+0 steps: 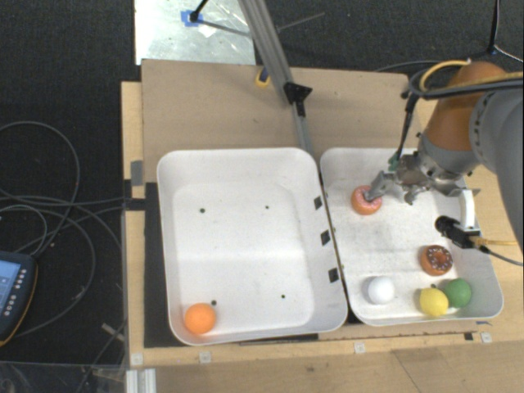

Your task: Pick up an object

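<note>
So I'm reaching in over the right bin [344,219], and my gripper [378,191] is down at the pink frosted donut [366,201] near that bin's far left part. One fingertip sits right against the donut's top right edge, but I honestly can't tell how wide my fingers are or whether the donut is actually between them. Closer to the front of the same bin there's a chocolate donut [436,259], a white ball [380,290], a yellow lemon [434,301] and a green ball [458,292] just beside it. An orange ball [200,318] sits in the left bin's [237,164] front left corner.
</note>
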`<act>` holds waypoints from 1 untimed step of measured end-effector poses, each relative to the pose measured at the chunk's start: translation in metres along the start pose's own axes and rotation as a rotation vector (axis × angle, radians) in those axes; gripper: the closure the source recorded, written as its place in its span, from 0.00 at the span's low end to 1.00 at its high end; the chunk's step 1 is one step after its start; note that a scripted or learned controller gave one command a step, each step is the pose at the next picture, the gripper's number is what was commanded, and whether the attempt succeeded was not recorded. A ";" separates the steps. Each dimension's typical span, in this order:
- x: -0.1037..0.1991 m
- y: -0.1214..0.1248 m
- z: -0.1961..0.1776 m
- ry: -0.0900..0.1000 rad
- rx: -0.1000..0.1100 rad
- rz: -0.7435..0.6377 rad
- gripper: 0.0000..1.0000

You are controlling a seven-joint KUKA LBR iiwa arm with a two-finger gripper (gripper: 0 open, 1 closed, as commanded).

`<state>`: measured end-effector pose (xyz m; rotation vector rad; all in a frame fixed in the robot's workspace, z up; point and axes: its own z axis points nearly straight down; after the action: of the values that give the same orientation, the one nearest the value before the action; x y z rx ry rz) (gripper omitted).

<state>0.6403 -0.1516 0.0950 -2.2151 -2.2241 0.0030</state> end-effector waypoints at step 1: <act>-0.001 0.002 -0.015 -0.001 -0.008 -0.002 1.00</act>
<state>0.6425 -0.1522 0.1098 -2.2176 -2.2306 -0.0041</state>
